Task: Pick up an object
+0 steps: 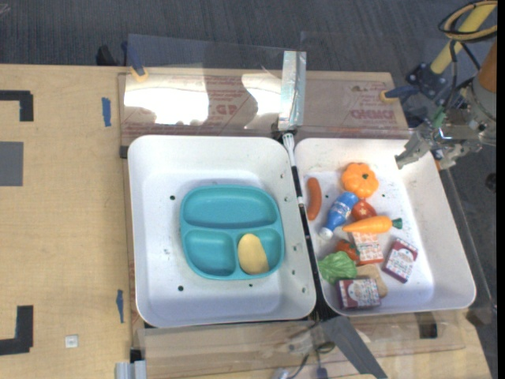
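Note:
My gripper (428,156) hangs over the far right corner of the right bin (454,279), open, with nothing between its fingers. Below and left of it in that bin lie an orange pumpkin (360,180), a red sausage (313,198), a blue bottle (339,212), a carrot (368,226) and a green leafy piece (335,267). Small red-and-white packets (401,260) lie near the bin's front. The pumpkin is the nearest object to the gripper, and the two are clearly apart.
The left bin (150,212) holds a teal divided plate (229,219) with a yellow potato (252,253) in its front right compartment. A raised divider (293,172) runs between the bins. Yellow and black cables (458,30) hang at the far right.

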Motion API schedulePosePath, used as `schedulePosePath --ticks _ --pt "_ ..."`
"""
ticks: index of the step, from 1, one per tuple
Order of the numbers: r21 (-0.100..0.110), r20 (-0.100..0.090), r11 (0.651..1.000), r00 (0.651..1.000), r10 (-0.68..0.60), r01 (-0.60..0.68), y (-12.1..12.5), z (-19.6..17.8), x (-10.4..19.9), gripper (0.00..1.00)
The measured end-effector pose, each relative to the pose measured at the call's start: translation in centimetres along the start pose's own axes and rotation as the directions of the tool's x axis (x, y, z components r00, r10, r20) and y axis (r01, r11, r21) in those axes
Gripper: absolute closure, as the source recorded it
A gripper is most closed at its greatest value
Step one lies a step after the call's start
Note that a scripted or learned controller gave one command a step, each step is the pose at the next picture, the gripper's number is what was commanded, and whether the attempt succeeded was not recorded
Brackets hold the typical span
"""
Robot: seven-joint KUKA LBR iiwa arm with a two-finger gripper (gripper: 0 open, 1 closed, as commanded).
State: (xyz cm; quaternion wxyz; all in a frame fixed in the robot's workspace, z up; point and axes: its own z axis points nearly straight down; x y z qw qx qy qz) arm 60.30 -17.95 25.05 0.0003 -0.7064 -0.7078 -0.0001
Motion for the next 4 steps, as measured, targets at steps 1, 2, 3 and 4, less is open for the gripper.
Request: schedulePosePath --ticks 1,2,3,4 --pt "0.014 -0.005 0.998 0.998 -0.064 0.064 5.2 12.1 4.1 0.00" --pt "-0.006 0.002 0.997 0.997 -0.071 0.071 1.9 16.3 6.2 0.00" --pt "-0.004 0.001 0.998 0.998 -0.069 0.069 1.9 15.3 6.1 1.00" --pt "-0.010 -0.002 1.000 1.000 -0.003 0.003 3.2 6.1 14.2 1.00"
